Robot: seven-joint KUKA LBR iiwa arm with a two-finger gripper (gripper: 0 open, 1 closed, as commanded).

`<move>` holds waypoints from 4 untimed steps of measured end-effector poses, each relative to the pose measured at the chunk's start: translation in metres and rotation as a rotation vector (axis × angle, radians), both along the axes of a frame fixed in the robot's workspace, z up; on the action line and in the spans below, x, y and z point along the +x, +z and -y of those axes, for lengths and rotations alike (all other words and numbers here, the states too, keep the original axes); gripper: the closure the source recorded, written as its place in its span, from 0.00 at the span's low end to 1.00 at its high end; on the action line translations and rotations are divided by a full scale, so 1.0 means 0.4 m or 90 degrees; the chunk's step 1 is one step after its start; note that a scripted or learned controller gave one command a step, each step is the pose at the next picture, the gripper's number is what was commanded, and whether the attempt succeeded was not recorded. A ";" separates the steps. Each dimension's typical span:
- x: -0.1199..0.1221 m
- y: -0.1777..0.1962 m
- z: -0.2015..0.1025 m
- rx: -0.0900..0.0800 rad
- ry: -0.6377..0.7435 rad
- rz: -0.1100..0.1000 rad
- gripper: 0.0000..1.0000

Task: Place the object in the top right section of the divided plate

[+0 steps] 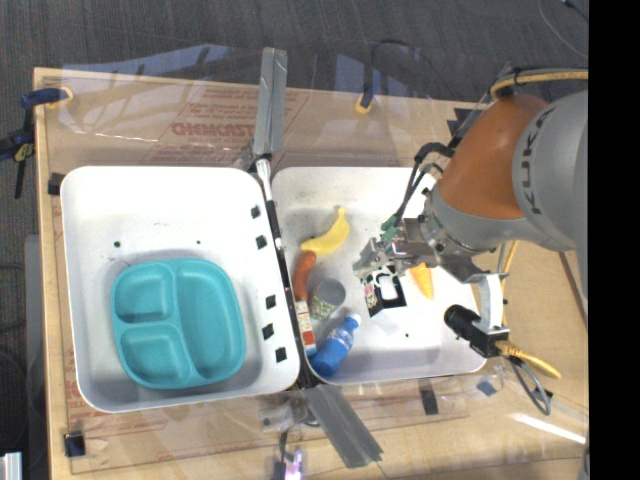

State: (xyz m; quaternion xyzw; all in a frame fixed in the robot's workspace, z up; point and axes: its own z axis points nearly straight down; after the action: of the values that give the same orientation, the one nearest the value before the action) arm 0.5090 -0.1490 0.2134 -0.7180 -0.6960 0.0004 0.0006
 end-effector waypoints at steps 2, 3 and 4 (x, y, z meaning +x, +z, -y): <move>-0.017 0.044 -0.374 0.000 0.022 -0.001 1.00; 0.078 0.083 -0.525 0.000 0.005 -0.001 1.00; 0.052 0.183 -0.634 0.000 0.146 0.001 1.00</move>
State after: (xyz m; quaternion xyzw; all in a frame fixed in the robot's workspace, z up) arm 0.5296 0.1047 0.2867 -0.6335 -0.7738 0.0003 0.0000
